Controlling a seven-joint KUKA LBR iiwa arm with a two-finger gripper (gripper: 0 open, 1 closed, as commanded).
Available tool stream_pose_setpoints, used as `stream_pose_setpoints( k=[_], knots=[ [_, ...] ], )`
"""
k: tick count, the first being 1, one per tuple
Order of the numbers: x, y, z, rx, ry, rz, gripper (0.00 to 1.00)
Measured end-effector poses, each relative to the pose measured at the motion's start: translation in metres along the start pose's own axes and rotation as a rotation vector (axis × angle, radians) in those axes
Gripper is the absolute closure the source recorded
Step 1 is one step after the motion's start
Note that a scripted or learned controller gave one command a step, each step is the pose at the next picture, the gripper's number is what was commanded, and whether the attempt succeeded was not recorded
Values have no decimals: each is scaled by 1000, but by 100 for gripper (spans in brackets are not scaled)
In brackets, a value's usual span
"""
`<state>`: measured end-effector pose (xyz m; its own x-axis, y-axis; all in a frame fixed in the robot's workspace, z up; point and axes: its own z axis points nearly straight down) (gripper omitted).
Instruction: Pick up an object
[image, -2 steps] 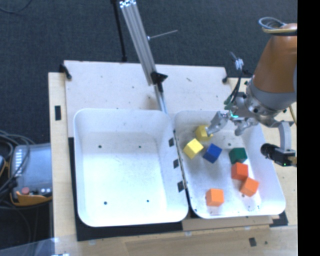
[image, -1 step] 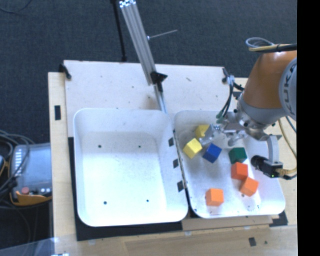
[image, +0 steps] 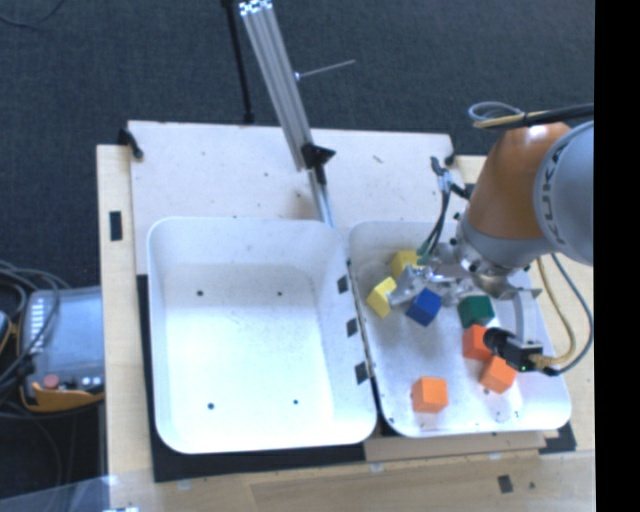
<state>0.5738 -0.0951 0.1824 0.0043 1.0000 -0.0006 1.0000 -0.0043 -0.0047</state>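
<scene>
Nearest the camera, the tool (image: 437, 278) hangs low in the right bin (image: 540, 410), under the grey arm (image: 520, 195) with its orange band. Metal hardware crowds the tip, so I cannot tell whether the tool is wide, narrow, or holding anything.

Outward from the tool: a blue block (image: 424, 306) sits just below it, touching or nearly so. Two yellow blocks lie to its left, one far (image: 403, 263), one nearer the bin wall (image: 382, 297). A green block (image: 476, 309) lies to the right, beside an orange block (image: 474, 341). Two more orange blocks rest toward the near rim, one right (image: 497, 374), one alone (image: 430, 394). The left bin (image: 250, 330) adjoins, on the pale bench (image: 220, 170).

Judgement: blue is the likely target. A good grasp would centre over it, square to two flat faces, clear of the yellow neighbours. The lone orange block looks the easier pick.

Blocks are small matte cubes with hard edges, likely rigid. Bins are smooth, shallow white plastic with rounded corners.
</scene>
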Motion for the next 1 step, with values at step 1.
stream_pose_setpoints(
  k=[1],
  knots=[
    [-1, 0, 42, -1, 0, 0, 0]
  ],
)
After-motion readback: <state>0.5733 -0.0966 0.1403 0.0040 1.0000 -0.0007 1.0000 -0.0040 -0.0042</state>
